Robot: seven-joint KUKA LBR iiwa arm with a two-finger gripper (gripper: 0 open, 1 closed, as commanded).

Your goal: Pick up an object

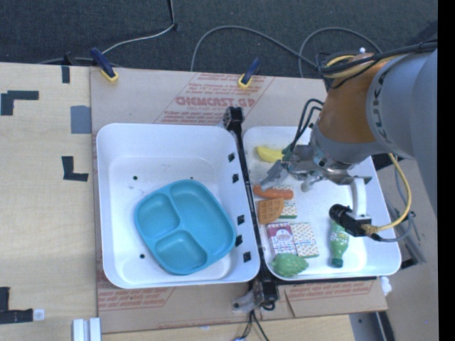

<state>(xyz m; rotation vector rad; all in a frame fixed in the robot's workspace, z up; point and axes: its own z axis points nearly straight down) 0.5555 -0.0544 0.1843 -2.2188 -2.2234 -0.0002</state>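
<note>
In the right bin (370, 265), the gripper (288, 170) hangs low over the upper left part, reaching in from the right under the grey-and-orange arm (355, 112). Fingers look spread apart, metal tips splayed left and right, nothing between them, so released and not holding anything. Closest thing to grab: the carrot (273, 192), an orange piece lying just below and slightly left of the fingers, long axis roughly left-right, maybe touching the lower tip, hard to tell. The banana (268, 153), yellow, sits just above-left of the fingers, also near, long axis also roughly left-right. Judging by that, the carrot is the likely target; the fingers would need to drop a bit toward the near side and close across its short width. Below that lie an orange waffle-like piece (271, 209), two small cartons (292, 239), a green leafy thing (290, 264) at the bottom edge, and a green bottle (338, 246) standing off to the right, well apart from the fingers. Left bin (117, 155) holds a blue divided plate (183, 226), well apart. Both bins sit on the counter (43, 212).
</note>
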